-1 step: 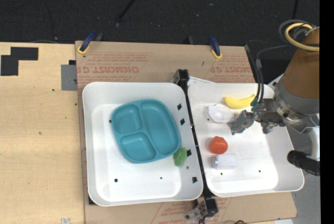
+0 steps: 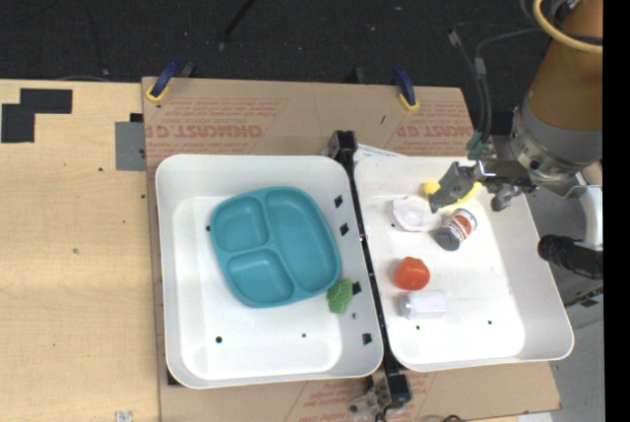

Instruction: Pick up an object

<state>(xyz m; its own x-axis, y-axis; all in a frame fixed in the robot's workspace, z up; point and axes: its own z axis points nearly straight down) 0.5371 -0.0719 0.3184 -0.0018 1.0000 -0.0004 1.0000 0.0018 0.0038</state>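
Arm: the grey arm with its orange band [image 2: 576, 27] reaches in from the right, its wrist bent down over the upper right part of the right bin.
Gripper: the dark two-finger gripper [image 2: 455, 191] hangs low over the right shallow white bin [image 2: 536, 312], pointing left, just above the small jar.
Fingers: whether they are spread or pressed together I cannot tell; nothing shows pinched between them.
Right bin contents: a small yellow piece [image 2: 431, 187] near the gripper tip; a white round lid-like piece [image 2: 410, 213] just below it; a small jar with a white and red label and dark end [image 2: 457, 229], lying tilted beside the white piece; an orange-red rounded object [image 2: 412, 273] further toward the front; a pale translucent small block [image 2: 422, 305] just below that.
Left bin: the left shallow white bin [image 2: 197, 351] holds a teal plastic tray with three compartments [image 2: 275, 246], lying flat.
Green item: a small green leafy piece [image 2: 340, 295] sits touching the tray's lower right corner, near the divider between the bins.
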